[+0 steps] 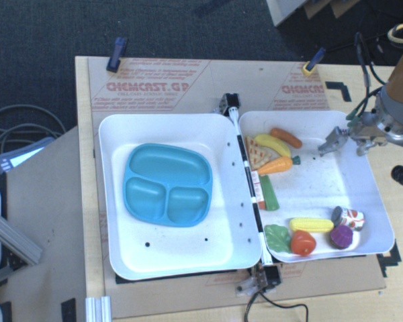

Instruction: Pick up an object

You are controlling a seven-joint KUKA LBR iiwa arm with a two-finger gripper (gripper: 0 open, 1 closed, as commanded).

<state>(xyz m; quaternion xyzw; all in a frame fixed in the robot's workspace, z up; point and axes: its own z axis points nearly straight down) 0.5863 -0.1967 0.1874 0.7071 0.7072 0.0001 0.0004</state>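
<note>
Two white bins on a bench. Left bin (114,180): blue divided plate (167,184). Right bin (363,180): toy foods, including banana (268,144), carrot (277,166), tomato (303,243) and purple piece (341,236). Gripper (346,141) hangs over the right bin's upper right part.

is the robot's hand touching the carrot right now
Apart. The camera view shows bare white bin floor between the hand and the carrot.
</note>
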